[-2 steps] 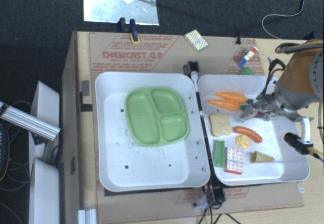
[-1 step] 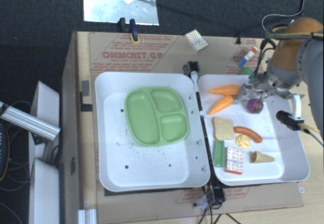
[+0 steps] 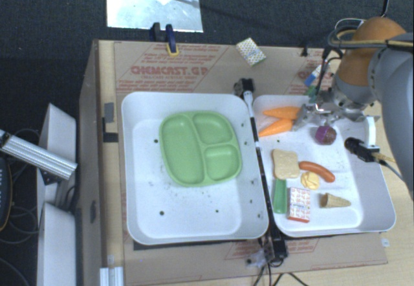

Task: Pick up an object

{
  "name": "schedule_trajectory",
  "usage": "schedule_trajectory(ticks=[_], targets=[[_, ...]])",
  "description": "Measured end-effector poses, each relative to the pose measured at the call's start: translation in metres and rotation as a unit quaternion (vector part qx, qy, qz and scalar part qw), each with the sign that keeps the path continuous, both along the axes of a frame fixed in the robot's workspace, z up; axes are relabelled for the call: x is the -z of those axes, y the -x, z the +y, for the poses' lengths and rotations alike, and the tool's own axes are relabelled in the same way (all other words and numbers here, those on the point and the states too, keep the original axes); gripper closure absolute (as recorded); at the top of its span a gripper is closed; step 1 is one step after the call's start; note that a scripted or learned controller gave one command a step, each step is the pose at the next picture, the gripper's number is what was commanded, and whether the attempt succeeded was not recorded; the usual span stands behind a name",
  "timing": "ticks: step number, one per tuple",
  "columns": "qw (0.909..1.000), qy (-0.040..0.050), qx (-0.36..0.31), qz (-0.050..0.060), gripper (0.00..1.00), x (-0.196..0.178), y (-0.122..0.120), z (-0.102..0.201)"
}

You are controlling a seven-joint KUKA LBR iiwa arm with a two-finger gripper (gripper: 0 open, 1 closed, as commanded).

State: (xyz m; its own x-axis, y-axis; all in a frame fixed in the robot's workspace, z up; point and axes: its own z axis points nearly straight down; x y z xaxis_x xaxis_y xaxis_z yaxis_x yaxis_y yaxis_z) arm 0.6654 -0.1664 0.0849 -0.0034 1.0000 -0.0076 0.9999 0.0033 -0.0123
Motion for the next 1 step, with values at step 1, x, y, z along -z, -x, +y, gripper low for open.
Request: schedule_trajectory(ticks=[1], targets=[[1.0,-0.0038,0.0,-0.002,0.0,0.0009,-0.0014,-0.0298]])
